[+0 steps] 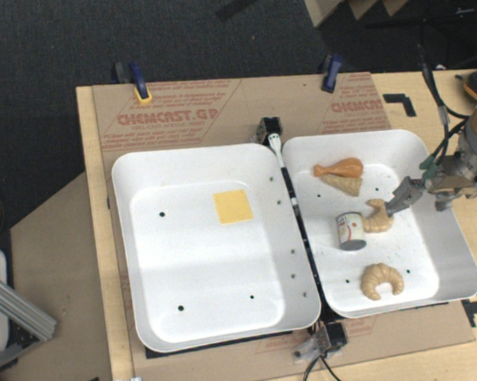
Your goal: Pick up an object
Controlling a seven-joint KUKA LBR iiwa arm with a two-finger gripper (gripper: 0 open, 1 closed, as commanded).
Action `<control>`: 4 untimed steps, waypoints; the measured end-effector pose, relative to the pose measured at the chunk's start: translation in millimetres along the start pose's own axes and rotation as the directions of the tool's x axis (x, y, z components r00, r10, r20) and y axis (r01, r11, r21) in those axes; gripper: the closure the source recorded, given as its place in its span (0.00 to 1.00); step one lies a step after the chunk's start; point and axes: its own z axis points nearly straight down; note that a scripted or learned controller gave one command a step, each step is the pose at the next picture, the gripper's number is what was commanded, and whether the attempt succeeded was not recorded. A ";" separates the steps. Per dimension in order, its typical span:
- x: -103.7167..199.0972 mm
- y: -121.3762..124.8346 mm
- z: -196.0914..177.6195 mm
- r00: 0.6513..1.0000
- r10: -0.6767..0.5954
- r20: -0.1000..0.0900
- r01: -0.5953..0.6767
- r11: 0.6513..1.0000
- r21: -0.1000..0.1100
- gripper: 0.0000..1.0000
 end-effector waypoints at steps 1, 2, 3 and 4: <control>40.8 30.7 138.4 1.000 -0.004 -0.004 0.004 1.000 0.009 0.00; 37.4 31.4 120.6 1.000 0.001 0.001 -0.001 1.000 -0.002 1.00; 144.1 34.1 70.0 1.000 -0.012 -0.004 0.012 1.000 -0.007 1.00; 154.5 108.1 -57.5 1.000 -0.005 0.001 0.005 1.000 -0.021 1.00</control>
